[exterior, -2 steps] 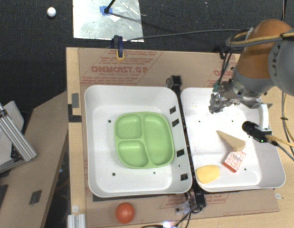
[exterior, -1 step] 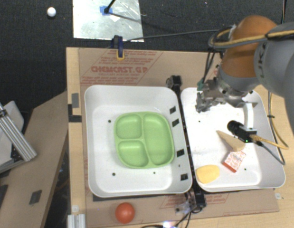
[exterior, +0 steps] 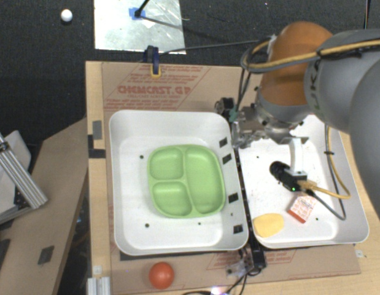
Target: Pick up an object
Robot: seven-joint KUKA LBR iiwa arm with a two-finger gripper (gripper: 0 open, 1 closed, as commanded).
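My gripper (exterior: 242, 131) hangs at the far end of the wall where the two white bins meet; whether it is clenched or released I cannot tell. Nearer the camera than it, in the right bin (exterior: 346, 223), lie a yellow lump (exterior: 268, 225) and a red-and-white packet (exterior: 301, 209), apart. Left of it, a green divided plate (exterior: 186, 180) lies in the left bin (exterior: 128, 165).

Robotics lab: cardboard-lined bench (exterior: 171, 88), aluminium rail (exterior: 18, 171), industrial arm (exterior: 352, 78).
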